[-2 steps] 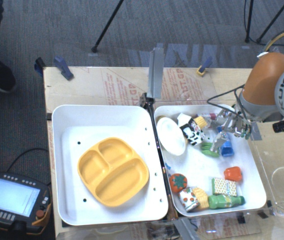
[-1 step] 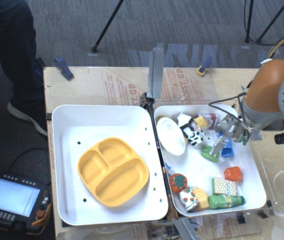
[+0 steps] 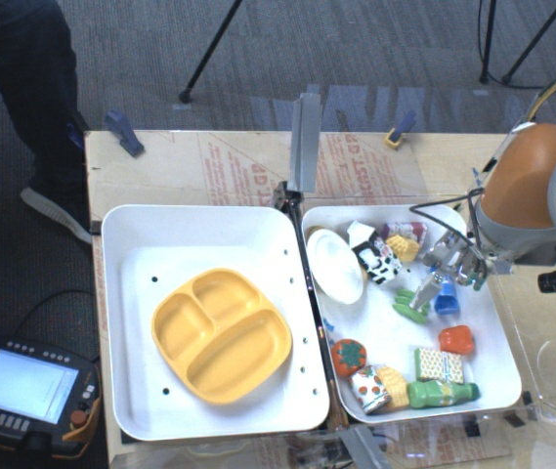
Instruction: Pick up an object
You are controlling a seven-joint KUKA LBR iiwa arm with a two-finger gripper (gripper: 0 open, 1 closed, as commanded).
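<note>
The right bin (image 3: 508,360) holds several small toys. Among them are a white bowl (image 3: 334,265), a black-and-white cow (image 3: 378,263), a green piece (image 3: 410,308), a blue piece (image 3: 447,303) and an orange-red pepper (image 3: 457,339). At the front lie a tomato (image 3: 349,356), a small can (image 3: 368,387), a green bottle (image 3: 443,394) and a checked box (image 3: 439,363). My gripper (image 3: 450,274) hangs low over the right side of this bin, just above the blue piece and beside the green one. Whether it touches either is unclear.
The left bin (image 3: 131,262) carries a yellow divided plate (image 3: 221,333). A metal post (image 3: 305,154) stands behind the seam between the bins. The arm's orange band (image 3: 522,176) sits above the right bin's far right corner. Clamps (image 3: 123,133) sit on the bench's back edge.
</note>
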